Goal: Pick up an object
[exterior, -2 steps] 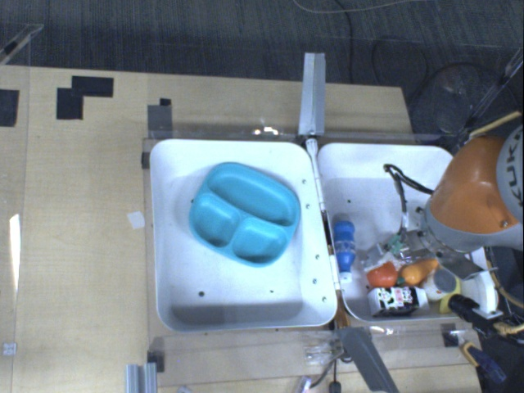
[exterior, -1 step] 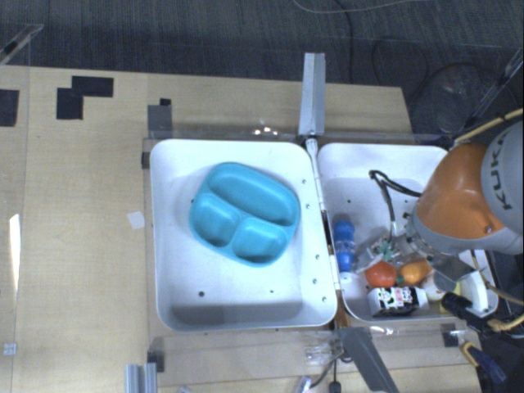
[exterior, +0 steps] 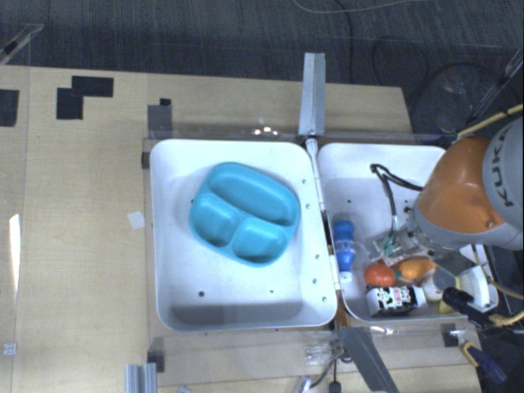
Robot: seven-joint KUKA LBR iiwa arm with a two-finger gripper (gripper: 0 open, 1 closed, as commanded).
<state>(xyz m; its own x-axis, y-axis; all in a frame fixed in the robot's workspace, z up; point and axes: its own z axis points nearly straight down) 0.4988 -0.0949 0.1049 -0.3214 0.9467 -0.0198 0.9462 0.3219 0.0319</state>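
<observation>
The gripper (exterior: pixel 399 248) hangs just above a red ball (exterior: pixel 380 274) beside the upright bottle (exterior: pixel 344 245); jaw state unclear.

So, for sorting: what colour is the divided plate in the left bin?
Light blue, plain; the camera view shows the divided plate clearly.

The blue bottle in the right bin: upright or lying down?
Lying down. The blue bottle lies lengthwise along the right bin's left wall, its side facing up.

"KU" legible on grey arm (exterior: pixel 509 170); nothing else readable
</observation>
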